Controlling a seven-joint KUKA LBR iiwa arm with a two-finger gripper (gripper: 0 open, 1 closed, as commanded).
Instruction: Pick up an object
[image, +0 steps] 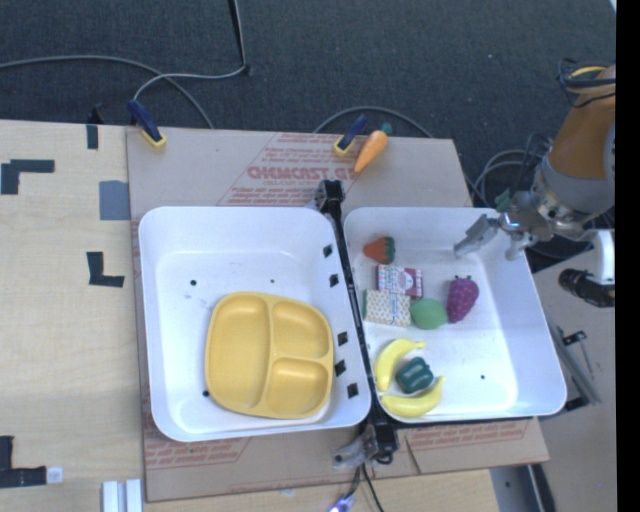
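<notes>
Hand (490, 236) sits over the right bin's (520, 330) upper right corner, fingers spread, nothing between them. Purple grapes (461, 297) lie just below it, beside a green ball (428, 314). Banana (398, 380) and green pepper (414, 376) near the front; yellow tray (268, 354) in the left bin (170, 290).

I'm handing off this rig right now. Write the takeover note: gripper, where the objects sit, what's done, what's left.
Gripper: above the right white bin's upper edge; nothing between its fingers.
Right bin: purple grape bunch, green round fruit, red strawberry, two small printed boxes, yellow banana with a dark green pepper on it.
Left white bin: yellow divided plate.
Orange carrot lies on the cardboard.
Done: no pick yet.
Left: grasp and lift one object.
</notes>
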